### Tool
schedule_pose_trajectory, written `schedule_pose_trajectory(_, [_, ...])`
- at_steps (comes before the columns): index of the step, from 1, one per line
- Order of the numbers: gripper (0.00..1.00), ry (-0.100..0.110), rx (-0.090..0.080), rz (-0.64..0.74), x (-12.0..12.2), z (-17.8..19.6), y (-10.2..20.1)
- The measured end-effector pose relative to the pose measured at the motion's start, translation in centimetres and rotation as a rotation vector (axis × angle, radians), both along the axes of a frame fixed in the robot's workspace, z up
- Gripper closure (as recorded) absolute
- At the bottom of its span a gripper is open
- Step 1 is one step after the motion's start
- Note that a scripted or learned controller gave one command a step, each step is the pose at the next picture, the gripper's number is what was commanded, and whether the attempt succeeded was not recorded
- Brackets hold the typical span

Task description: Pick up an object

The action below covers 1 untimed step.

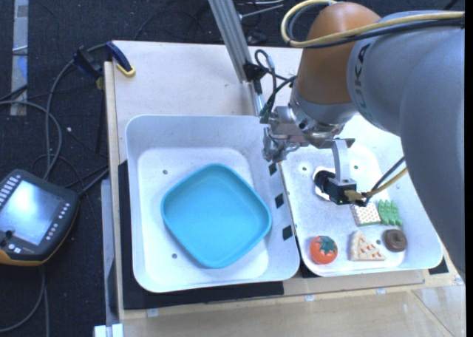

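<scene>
My gripper (276,148) hangs over the inner edge of the right bin (302,174), close to the wall it shares with the left bin (140,180). I see nothing held in it. A blue square plate (214,214) lies flat in the left bin. At the near end of the right bin lie a red tomato (323,249), a tan sandwich wedge (365,247), a brown donut (395,239), a green leafy piece (389,213) and a speckled square cracker (365,214). All of them lie apart from the gripper, towards the front.
The grey arm with its orange band (336,47) covers the far right part of the right bin. A slanted metal rail (229,25) crosses the bench behind the bins. A pendant (33,213) lies on the floor at left.
</scene>
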State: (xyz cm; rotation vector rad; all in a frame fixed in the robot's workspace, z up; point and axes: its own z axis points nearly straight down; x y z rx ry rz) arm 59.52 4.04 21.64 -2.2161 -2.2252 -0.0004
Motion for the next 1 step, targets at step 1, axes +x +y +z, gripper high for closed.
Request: schedule_pose_trajectory(1, [1.00,0.000,0.000,0.001,1.04,-0.07,5.47])
